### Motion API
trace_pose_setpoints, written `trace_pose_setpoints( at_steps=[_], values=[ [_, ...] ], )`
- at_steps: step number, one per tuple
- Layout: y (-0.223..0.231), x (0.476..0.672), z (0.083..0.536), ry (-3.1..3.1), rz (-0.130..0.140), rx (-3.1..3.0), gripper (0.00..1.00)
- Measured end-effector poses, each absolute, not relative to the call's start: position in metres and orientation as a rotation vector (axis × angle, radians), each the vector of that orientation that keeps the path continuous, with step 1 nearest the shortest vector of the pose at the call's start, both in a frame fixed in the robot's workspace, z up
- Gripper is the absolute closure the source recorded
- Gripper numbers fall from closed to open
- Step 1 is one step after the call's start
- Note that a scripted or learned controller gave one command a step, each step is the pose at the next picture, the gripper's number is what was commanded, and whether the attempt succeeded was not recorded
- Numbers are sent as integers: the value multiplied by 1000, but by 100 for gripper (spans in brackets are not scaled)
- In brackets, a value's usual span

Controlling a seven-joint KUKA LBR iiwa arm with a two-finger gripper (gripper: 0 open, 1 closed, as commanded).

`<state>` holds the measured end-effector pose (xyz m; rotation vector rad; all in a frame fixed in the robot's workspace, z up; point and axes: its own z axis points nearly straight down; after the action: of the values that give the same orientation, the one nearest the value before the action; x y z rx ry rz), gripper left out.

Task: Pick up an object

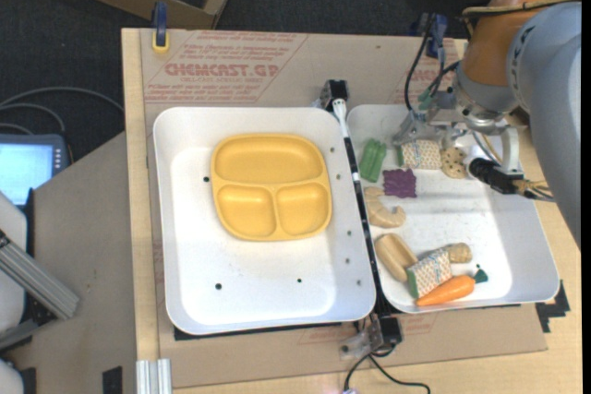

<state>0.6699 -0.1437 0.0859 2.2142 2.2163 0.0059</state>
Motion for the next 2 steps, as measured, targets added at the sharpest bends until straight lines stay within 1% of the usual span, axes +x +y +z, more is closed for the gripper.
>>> trace_pose_setpoints(
  at_steps=[1,2],
  values=[
    [-91,667,85,2228,0,2219,0],
    [-163,626,85,2217,-6,2230,0]
  ],
)
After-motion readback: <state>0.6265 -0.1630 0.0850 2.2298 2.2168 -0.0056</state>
